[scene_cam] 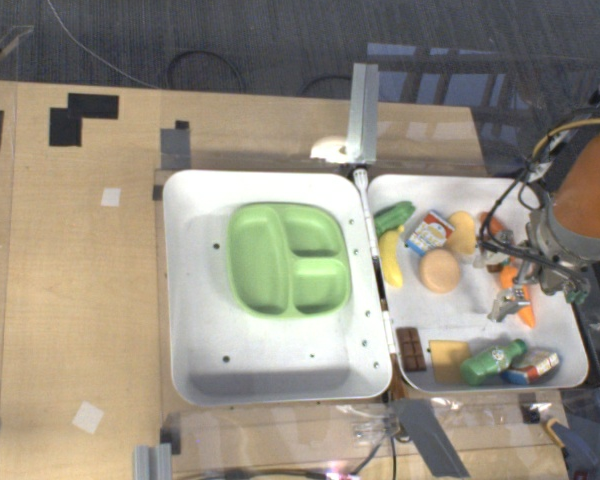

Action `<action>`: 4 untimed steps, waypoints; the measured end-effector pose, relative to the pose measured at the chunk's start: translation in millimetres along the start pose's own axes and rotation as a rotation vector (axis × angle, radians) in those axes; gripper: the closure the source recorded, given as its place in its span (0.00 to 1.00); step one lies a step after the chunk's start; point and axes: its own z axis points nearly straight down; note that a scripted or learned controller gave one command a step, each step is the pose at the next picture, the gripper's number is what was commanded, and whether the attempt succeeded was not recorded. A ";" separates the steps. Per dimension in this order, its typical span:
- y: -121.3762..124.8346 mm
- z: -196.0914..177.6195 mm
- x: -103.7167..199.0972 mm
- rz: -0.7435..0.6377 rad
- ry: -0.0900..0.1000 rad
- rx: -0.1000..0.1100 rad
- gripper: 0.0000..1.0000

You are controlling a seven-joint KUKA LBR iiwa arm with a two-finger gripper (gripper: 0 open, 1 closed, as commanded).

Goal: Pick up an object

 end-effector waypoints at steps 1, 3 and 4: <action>-0.7 15.0 -6.0 -0.047 0.017 -0.005 0.00; 0.2 0.2 -11.7 -0.054 0.000 0.000 0.00; -1.2 15.1 -8.8 -0.070 0.016 -0.004 0.00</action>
